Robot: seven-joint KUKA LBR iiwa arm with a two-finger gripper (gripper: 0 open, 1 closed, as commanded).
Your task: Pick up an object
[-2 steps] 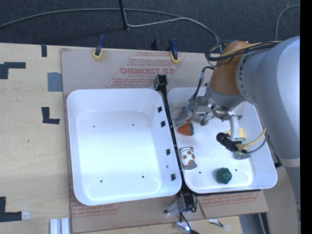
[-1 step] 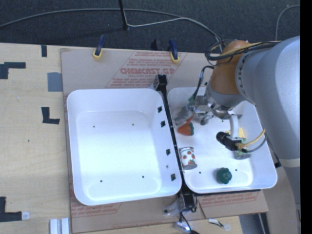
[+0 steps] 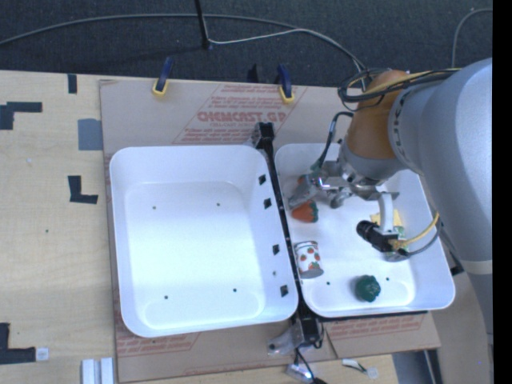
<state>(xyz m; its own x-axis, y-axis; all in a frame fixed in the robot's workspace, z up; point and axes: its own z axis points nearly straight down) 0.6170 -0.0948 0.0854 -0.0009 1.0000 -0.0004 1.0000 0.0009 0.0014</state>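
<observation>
Camera view: claw (image 3: 314, 189) near right bin's (image 3: 432, 290) left wall.

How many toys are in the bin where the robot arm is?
3 I can see: an orange object by the end effector, a white cup-like thing near the divider, and a green ball at the near edge. The arm may hide more.

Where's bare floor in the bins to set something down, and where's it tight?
The left bin has bare floor wall to wall. In the right bin, a bare strip lies between the white cup and the green ball. It is crowded under the gripper, by the orange object.
</observation>
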